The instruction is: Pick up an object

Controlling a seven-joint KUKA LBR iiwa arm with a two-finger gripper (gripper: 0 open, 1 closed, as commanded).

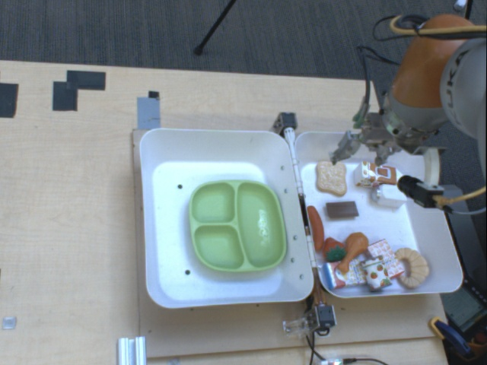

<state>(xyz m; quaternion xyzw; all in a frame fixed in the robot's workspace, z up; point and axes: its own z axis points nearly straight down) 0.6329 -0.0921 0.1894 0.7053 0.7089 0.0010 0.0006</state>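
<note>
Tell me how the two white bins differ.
The left bin bears a single thing, a green divided plate; the right bin bears many small toy foods, such as a biscuit, a brown block and a croissant. The gripper hangs over the right bin's far end, not over the left bin. Both are shallow, white and round-cornered, and they sit side by side.
</note>
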